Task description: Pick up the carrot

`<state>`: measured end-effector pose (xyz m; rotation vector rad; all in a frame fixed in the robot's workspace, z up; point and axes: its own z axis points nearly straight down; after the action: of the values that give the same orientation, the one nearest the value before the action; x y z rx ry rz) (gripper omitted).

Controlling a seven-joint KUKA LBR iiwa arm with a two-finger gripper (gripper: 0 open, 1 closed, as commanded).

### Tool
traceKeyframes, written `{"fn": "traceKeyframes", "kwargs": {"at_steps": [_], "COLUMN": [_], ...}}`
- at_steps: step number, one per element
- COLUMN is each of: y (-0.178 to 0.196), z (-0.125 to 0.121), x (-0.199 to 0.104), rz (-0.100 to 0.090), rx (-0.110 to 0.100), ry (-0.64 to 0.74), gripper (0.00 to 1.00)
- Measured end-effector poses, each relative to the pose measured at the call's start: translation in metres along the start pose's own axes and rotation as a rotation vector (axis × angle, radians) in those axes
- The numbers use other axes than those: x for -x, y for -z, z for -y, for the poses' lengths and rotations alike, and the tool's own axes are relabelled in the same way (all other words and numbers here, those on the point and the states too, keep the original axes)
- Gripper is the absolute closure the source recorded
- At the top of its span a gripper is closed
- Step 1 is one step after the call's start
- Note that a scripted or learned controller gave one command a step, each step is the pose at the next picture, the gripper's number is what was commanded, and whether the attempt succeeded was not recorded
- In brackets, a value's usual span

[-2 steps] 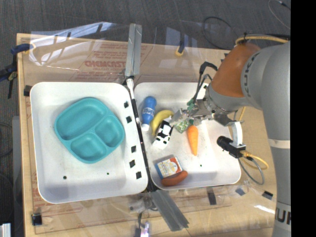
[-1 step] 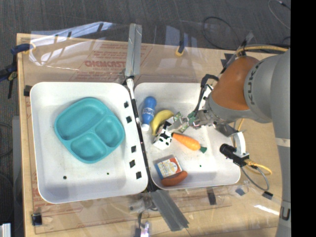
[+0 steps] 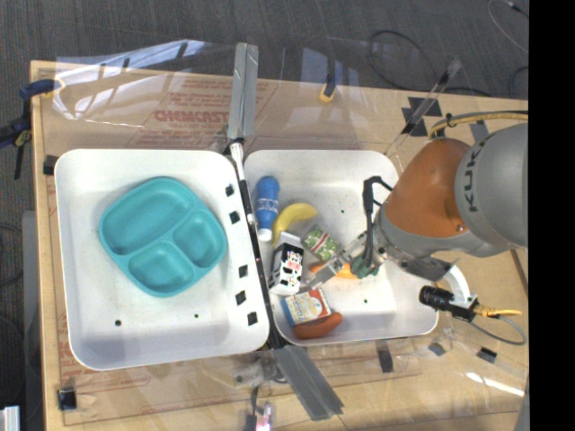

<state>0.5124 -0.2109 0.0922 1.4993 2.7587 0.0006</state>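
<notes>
**Fingers down at the carrot in the right bin**

I reach in from the right, my grey arm (image 3: 490, 187) and its orange band hanging over the right bin (image 3: 382, 167). My fingers (image 3: 352, 266) sit low in the middle of that bin, right at the carrot (image 3: 338, 269), whose orange body lies just left of my tips, touching or nearly so. Whether my fingers are spread or closed around it I cannot tell; my wrist hides too much.

Left of the carrot lie a small black-and-white carton (image 3: 288, 269) and a green-patterned packet (image 3: 319, 241). Farther back rest a yellow banana (image 3: 295, 216) and a blue bottle (image 3: 267, 203), the bottle against the bin's left wall. Near the front edge sit a white pouch with a red label (image 3: 305, 306) and a reddish sausage (image 3: 316, 327).

The left bin (image 3: 81, 321) holds a teal divided plate (image 3: 162, 234). Both bins stand on the wooden surface (image 3: 135, 106).
</notes>
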Motion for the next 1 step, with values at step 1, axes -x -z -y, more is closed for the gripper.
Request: {"fn": "traceKeyframes", "kwargs": {"at_steps": [1], "y": [0.0085], "z": [-0.0009], "x": [0.0008], "rz": [0.0], "rx": [0.0], "ry": [0.004], "gripper": [1.0]}}
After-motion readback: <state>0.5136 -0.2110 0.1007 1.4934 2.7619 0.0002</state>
